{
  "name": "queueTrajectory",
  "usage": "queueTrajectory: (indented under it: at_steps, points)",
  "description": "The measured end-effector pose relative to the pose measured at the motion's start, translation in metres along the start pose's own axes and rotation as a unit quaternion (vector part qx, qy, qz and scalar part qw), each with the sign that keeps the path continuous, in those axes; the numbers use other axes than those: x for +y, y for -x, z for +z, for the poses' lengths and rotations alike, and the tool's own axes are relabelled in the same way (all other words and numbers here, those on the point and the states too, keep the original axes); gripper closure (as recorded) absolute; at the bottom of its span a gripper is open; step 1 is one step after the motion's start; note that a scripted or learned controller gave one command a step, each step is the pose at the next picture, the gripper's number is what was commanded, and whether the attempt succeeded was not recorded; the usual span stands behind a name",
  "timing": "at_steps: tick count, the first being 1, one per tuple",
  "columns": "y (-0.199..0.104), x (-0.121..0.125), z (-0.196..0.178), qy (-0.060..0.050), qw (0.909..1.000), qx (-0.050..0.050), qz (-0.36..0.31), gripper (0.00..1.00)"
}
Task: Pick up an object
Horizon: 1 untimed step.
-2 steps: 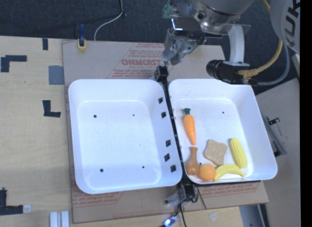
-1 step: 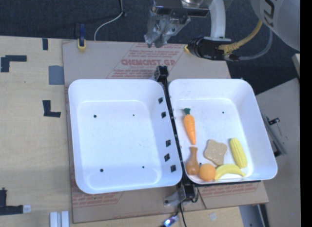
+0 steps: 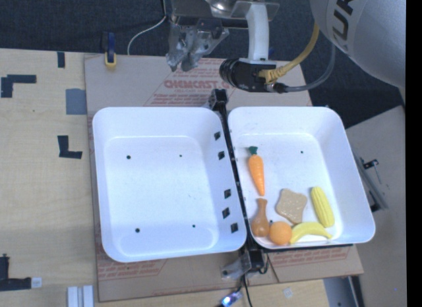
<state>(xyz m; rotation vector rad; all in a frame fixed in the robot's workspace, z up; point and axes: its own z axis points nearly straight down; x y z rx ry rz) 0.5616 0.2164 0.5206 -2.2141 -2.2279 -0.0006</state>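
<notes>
Gripper hangs above cardboard behind the 2 bins, nr the left bin's far edge, nothing betw. its fingers; whether spread or closed: cannot tell. Right bin holds 6 items at near side: carrot, bread slice, corn, banana, orange, brown gourd-shaped piece.
</notes>
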Motion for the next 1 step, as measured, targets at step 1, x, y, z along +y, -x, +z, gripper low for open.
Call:
queueTrajectory:
  at_steps: [1]
  points:
    - [-0.0174, 0.0150, 0.0318, -0.002, 1.0000, -0.002, 0.002, 1.00]
